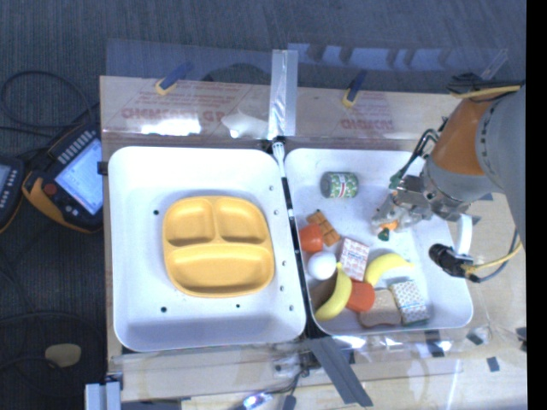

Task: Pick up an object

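Two shallow white bins sit side by side on the bench (128, 109). The left bin (137, 314) carries a yellow divided tray (219, 244) lying flat near its centre. The right bin (457, 314) carries a cluster of small objects: a green can (339, 184) lying on its side near the far wall, an orange block (323, 226) beside a red ball (311, 239), a white egg (321, 266) just below them, a small patterned packet (354, 253), a banana (336, 296) curving along the near left side, a second yellow piece (386, 266) to its right, a red-orange item (361, 295) between them, a brown slab (380, 316), and a speckled rectangular block (409, 301) at the near right. The grey arm (500, 143) with its orange band (457, 139) reaches in from the right, and the end effector (391, 219) hangs low over the right bin's open floor, between the can and the yellow piece. Whether its fingers are apart or together cannot be told at this angle, and nothing is visibly gripped. A handheld controller (73, 178) lies on the floor to the left.
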You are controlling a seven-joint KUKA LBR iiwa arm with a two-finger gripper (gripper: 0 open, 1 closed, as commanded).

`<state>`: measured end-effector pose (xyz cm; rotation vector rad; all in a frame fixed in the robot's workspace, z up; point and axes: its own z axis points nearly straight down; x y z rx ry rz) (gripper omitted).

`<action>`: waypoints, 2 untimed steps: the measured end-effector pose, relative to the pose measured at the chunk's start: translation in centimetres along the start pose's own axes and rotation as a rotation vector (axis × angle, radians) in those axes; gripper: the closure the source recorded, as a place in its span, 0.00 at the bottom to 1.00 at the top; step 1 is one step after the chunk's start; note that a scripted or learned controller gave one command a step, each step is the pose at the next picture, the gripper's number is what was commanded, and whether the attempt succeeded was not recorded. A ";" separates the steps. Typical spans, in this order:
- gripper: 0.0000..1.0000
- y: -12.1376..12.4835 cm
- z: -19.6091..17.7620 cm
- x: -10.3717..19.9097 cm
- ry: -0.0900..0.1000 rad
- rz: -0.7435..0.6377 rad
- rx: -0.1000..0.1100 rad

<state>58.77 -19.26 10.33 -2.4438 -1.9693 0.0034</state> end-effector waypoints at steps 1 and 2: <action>1.00 1.2 1.4 -1.6 0.008 0.256 -0.001; 1.00 -7.7 -12.3 1.2 -0.001 0.072 -0.001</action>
